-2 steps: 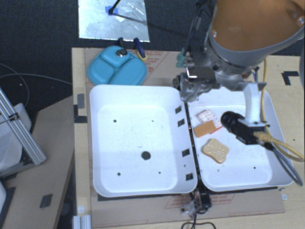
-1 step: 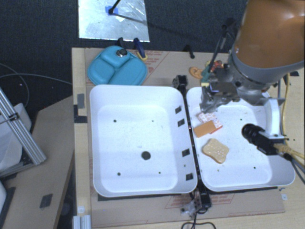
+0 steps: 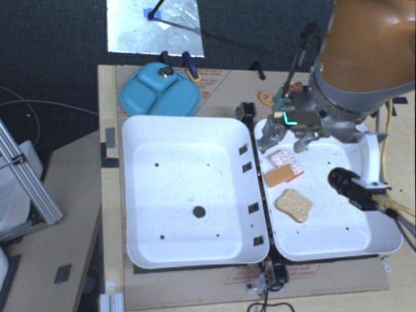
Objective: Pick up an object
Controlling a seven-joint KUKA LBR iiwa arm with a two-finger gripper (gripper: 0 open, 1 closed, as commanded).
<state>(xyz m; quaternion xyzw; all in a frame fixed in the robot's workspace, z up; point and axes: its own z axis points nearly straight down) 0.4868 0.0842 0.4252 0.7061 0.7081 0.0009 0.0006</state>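
My gripper (image 3: 286, 139) hangs over the far left part of the right bin (image 3: 338, 246). Its two grey fingers (image 3: 269, 135) stand apart, open, with nothing between them. Just below it lie a pink-and-white speckled packet (image 3: 286, 158) and, touching the packet, an orange block (image 3: 279, 175). Nearer the front of the same bin sits a beige bread-like piece (image 3: 294, 205). The grey and orange arm covers the bin's far right corner.
The left bin (image 3: 149, 174) holds one small dark round thing (image 3: 199, 212). A blue moulded tray (image 3: 160, 91) rests on the bench behind the left bin. A black divider (image 3: 257, 174) runs between the bins. A shiny metal sheet (image 3: 154, 17) lies beyond the bench.
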